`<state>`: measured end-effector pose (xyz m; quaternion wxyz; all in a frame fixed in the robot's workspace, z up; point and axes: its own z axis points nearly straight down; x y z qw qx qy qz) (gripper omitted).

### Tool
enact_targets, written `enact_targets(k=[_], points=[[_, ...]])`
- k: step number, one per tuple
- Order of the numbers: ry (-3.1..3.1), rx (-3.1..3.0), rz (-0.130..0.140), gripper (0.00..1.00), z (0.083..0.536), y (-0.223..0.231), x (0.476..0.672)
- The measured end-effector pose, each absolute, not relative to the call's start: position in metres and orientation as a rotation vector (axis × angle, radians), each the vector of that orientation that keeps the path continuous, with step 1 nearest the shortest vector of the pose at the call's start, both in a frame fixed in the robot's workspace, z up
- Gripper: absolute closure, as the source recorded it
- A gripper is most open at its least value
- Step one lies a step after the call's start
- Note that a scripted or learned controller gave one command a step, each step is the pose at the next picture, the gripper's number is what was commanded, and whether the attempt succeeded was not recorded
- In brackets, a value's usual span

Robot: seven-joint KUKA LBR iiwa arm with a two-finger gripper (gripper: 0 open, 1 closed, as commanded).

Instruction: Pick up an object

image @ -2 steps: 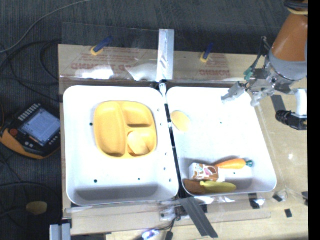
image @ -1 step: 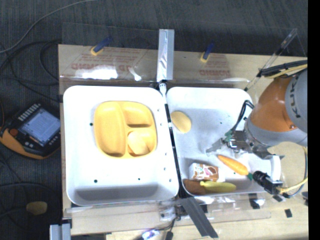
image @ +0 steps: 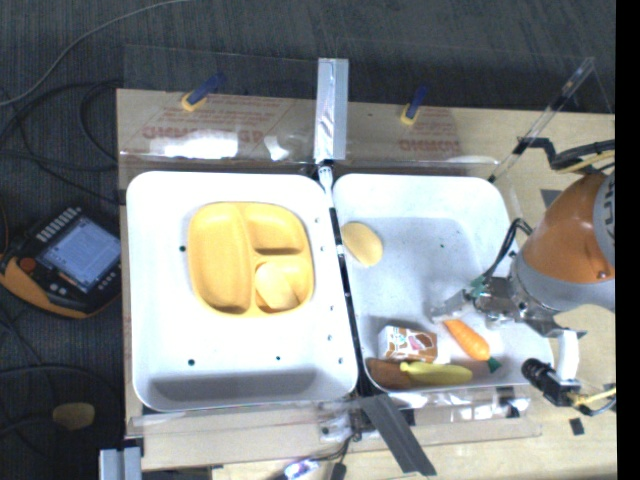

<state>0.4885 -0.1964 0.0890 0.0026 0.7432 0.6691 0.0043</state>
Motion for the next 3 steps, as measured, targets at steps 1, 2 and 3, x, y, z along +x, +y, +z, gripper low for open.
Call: enact_targets(k=[1, 2, 3], points=[[2.096, 2.328, 0.012, 1.0, 0.099, -0.197, 0.489], [2.211, 2.233, -0.002, 1.0, 0.205, -0.126, 0.56], [2.333, 2.107, -0.004, 1.0, 0.183, -0.091, 0.529]])
